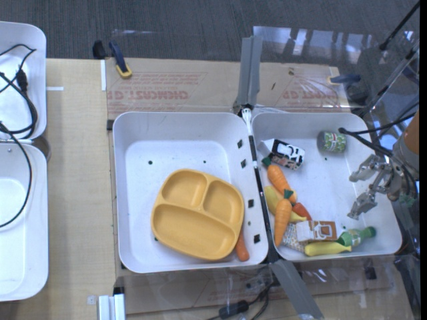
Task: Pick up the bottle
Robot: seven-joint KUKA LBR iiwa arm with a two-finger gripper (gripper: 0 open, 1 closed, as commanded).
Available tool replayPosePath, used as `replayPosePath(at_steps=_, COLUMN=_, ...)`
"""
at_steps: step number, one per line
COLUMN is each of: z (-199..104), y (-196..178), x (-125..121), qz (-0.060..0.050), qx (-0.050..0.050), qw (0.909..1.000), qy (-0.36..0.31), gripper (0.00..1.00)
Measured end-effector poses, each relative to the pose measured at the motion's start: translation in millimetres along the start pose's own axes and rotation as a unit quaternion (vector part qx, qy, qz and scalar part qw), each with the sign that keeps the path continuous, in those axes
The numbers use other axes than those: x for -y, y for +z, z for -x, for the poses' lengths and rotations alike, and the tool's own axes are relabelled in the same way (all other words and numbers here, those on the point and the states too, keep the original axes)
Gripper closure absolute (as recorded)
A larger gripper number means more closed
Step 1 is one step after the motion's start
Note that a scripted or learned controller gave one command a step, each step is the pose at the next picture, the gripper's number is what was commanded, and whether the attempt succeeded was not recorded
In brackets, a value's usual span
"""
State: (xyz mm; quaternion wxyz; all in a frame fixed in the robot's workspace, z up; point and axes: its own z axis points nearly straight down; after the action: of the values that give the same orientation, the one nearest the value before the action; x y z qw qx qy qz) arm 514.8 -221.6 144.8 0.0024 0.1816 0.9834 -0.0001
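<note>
Pincer spread, nothing between its fingers, hovering over right bin near its right wall. Green bottle lies on its side below it, front right corner, beside a banana.

The bottle lies hemmed at nine o'clock by a banana and carton; twelve o'clock stays open.

Arm — cut by right edge

Arm reaching in from the right, fingers spread apart, holding nothing
</note>
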Motion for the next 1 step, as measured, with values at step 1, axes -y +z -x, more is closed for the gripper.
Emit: replayPosePath(at_steps=1, z=-25.7, y=44.8, x=7.5, qz=0.003, qx=0.013, qw=0.9999, qy=0.003, gripper=0.0)
